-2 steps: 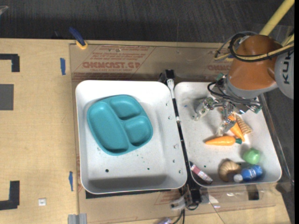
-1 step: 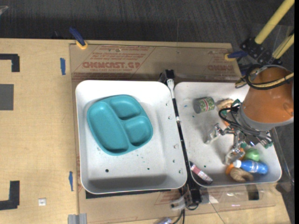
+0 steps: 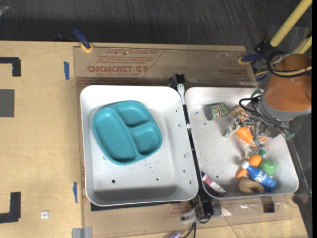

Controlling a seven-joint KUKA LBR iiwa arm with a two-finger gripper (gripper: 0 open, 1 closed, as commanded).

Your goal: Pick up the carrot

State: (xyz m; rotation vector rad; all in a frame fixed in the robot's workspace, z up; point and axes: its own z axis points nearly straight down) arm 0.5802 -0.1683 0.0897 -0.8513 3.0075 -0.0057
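Observation:
The carrot point(image 3: 243, 134) is a short orange piece lying on the floor of the right bin point(image 3: 218, 148), right of its middle. My gripper point(image 3: 246, 131) is down in that bin directly over the carrot. It stands open, with one finger on the carrot's left and the other on its right. The arm's wrist and orange band point(image 3: 291, 86) rise above it at the right edge and hide the bin's far right corner.
A green can point(image 3: 216, 111) lies left of the gripper, with a brown item point(image 3: 241, 114) behind it. Near the front right sit a small orange piece point(image 3: 254, 159), a green ball point(image 3: 268, 166), a blue bottle point(image 3: 260, 176) and a tan lump point(image 3: 250, 186). The left bin holds a teal divided plate point(image 3: 128, 131).

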